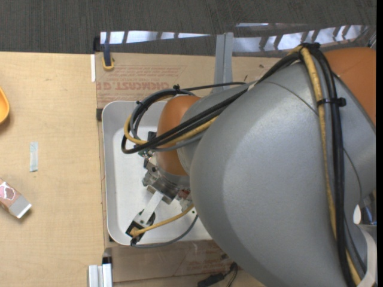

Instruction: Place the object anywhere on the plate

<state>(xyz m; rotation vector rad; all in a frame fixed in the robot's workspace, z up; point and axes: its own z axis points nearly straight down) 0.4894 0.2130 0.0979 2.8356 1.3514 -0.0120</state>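
Note:
My grey arm [281, 172] covers most of the view, with its orange band [176, 130] over the white bin [116, 160]. The gripper [158, 184] reaches down into this bin near its middle, close to the floor. The wrist hides what lies under it. The bare bin floor to the left of the gripper is plain white. The arm hides the right part of the bin and everything beyond it.
On the wooden bench left of the bin lie a small pale strip [33, 157], a white and reddish packet [13, 200] and an orange thing [3, 107] at the left edge. A metal rail [179, 36] runs along the back.

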